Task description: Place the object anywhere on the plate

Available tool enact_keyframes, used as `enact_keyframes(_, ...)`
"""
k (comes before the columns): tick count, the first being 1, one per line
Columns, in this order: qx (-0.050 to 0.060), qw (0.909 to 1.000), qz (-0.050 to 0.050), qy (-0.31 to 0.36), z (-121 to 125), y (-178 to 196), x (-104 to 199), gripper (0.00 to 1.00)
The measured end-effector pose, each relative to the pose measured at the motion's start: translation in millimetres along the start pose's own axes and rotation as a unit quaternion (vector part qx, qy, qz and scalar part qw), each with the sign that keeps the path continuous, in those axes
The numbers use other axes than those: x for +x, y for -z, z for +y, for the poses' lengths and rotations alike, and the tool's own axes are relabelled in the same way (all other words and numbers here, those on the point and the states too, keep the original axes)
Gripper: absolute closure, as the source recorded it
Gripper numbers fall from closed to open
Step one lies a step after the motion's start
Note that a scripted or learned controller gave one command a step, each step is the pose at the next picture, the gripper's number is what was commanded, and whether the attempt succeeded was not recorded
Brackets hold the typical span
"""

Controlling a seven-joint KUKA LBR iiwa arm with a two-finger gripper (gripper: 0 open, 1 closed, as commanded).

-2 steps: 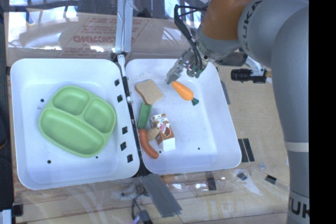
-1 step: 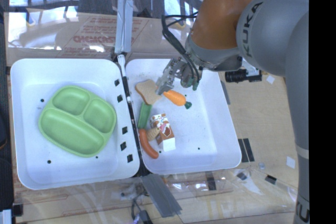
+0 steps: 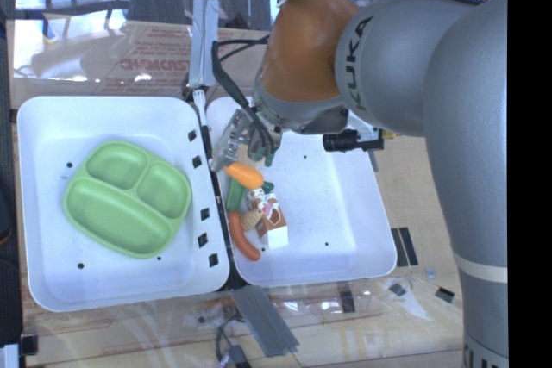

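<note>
A green plate [image 3: 128,199] with three compartments lies in the left bin [image 3: 43,151]. In the right bin [image 3: 345,211], against its left wall, several toy foods lie bunched: an orange carrot [image 3: 244,175], a green piece [image 3: 235,194], a red sausage [image 3: 243,237] and a small brown-and-white house-like toy [image 3: 269,218]. My gripper [image 3: 244,144] hangs just above the carrot at the top of this cluster. Nothing is seen between its fingers.
The metal divider [image 3: 205,168] with black clips runs between the two bins. The big grey arm [image 3: 414,56] covers the right bin's back and right side. Cables [image 3: 226,65] trail behind the bins.
</note>
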State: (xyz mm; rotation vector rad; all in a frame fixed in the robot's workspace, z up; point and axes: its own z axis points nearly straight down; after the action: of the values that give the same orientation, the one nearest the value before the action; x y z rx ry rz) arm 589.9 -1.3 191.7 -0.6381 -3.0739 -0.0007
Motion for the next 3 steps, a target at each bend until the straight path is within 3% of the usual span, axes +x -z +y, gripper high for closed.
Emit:
enact_keyframes(1, 0.001, 1.0000, -0.001, -0.001, -1.8, 0.4, -1.0, 0.00)
enact_keyframes(2, 0.000, 1.0000, -0.001, 0.002, -0.3, 11.2, -1.7, 1.00)
enact_keyframes(3, 0.000, 0.9983, -0.001, 0.059, 60.8, -0.2, 4.4, 1.00)
